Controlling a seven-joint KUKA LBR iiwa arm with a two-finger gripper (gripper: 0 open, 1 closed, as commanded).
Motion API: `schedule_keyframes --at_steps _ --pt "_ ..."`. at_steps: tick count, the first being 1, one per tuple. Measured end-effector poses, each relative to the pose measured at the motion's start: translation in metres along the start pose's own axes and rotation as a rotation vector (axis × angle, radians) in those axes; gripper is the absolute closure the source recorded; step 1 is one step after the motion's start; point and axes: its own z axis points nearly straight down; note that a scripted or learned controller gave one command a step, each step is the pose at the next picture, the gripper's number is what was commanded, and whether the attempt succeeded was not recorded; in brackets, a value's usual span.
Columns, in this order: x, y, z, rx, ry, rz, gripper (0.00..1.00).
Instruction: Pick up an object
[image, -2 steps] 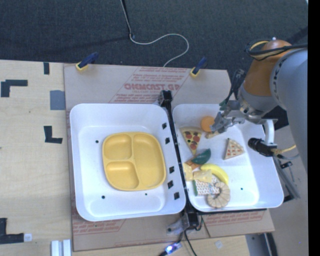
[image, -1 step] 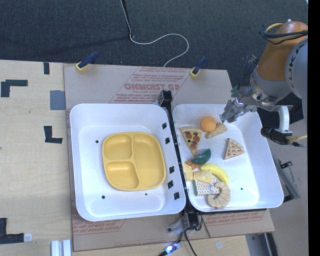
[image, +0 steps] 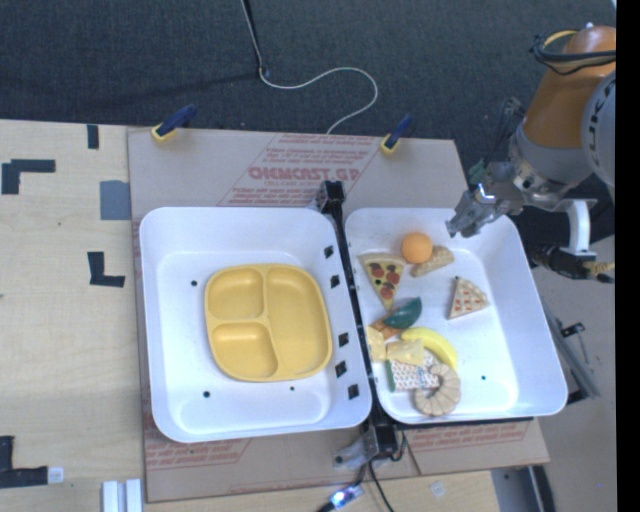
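The right bin (image: 520, 300) holds several toy foods. An orange ball (image: 417, 247) lies at the back beside a tan biscuit (image: 433, 264). A pizza slice (image: 383, 275) sits by the centre divider, and a triangular wafer (image: 466, 298) lies to the right. Toward the front are a dark green piece (image: 404, 314), a banana (image: 437, 346) and a round brown cookie (image: 437, 392). My gripper (image: 463, 224) hangs over the bin's back right part, up and to the right of the orange ball and apart from it. I see nothing in its grasp.
The left bin (image: 170, 250) holds a yellow divided plate (image: 268, 322). A black divider clip (image: 331, 195) sits between the bins at the back. A white cable (image: 320, 80) loops across the dark floor behind the cardboard base.
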Motion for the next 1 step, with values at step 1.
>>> schedule_keyframes --at_steps 1 --pt "0.0506 -0.0031 -0.0071 0.002 0.002 -0.005 1.00"
